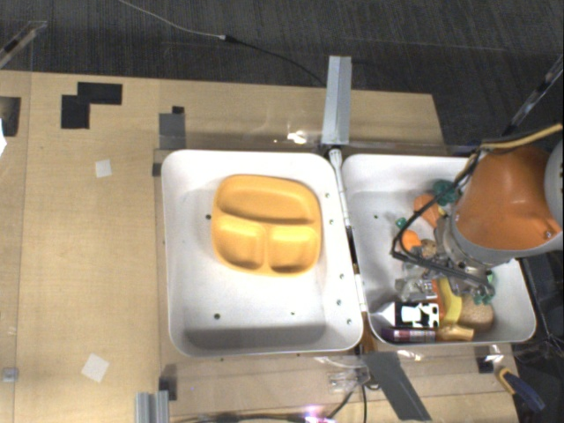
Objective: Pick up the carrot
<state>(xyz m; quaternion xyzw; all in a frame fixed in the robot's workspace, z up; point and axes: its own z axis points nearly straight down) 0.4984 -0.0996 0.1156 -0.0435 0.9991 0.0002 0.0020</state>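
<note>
An orange piece that looks like the carrot (424, 204) peeks out at the back of the right bin (374, 192), just left of the arm's orange band (507, 196). Most of it is hidden under the arm. My gripper (432, 270) hangs low inside the right bin, in front of the carrot and over a cluster of small items. The wrist and cables cover it from above.
A yellow divided tray (266, 223) lies in the left bin (189, 307). At the right bin's front are a yellow banana-like piece (451, 303), a black-and-white box (416, 314), a tan piece (477, 315) and a dark purple stick (412, 331). A metal divider post (337, 104) stands behind the bins.
</note>
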